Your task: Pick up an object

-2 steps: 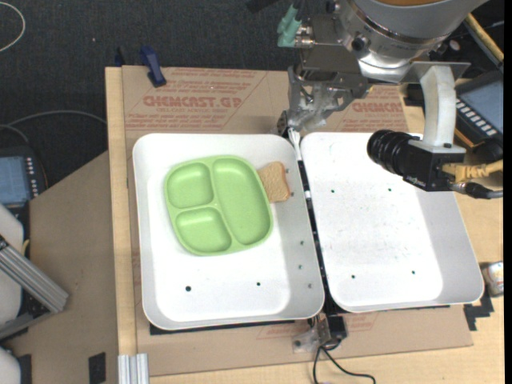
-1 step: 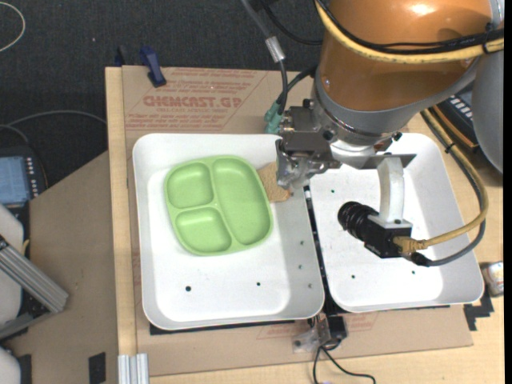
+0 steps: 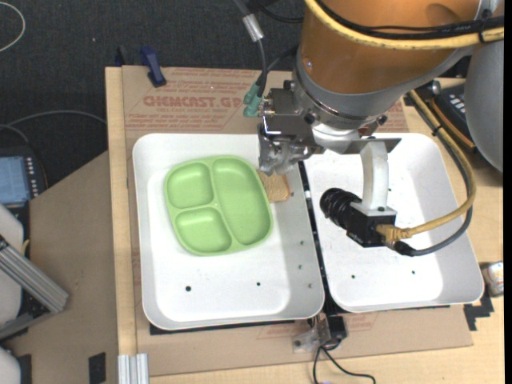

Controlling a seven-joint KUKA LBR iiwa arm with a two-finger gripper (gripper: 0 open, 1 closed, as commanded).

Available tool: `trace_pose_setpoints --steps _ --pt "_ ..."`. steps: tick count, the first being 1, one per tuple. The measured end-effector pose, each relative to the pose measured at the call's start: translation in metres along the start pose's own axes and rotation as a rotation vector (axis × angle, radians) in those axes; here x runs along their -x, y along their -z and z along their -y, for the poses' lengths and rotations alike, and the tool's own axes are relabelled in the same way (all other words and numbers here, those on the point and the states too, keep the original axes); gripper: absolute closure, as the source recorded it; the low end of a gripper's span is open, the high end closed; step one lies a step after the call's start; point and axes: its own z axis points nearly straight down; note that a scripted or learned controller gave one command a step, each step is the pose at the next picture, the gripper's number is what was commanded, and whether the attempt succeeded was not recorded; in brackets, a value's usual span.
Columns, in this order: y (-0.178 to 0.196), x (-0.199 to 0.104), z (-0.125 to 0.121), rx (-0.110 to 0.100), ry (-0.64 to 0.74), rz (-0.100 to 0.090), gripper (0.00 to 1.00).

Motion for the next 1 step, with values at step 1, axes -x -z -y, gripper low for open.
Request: trace_pose_setpoints --steps 1 --pt "-0.0420 0.0340 0.0008 -0.011 -0.007 0.004 1.00"
